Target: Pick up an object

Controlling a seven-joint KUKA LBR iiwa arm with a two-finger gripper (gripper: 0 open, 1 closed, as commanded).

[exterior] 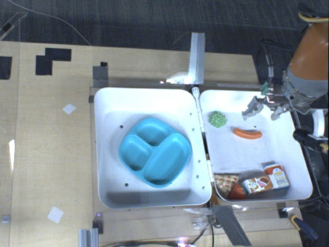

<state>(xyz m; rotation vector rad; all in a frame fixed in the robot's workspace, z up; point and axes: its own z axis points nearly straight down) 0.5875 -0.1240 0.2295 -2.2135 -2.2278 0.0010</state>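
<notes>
The gripper (264,108) hovers above the right bin (303,179) — fingers spread, grasping nothing. Approach step, I judge. Next — descend onto the sausage (248,134).

Wooden bench (46,153) bears two white bins (108,138).

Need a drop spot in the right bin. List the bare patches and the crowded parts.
Right bin: the widest bare floor is the middle, between the sausage above and the carton below. A smaller patch lies at the top left, above the green ball. The bottom edge is crowded: carton, waffle and a red item packed together. The gripper hangs over the top right.
</notes>
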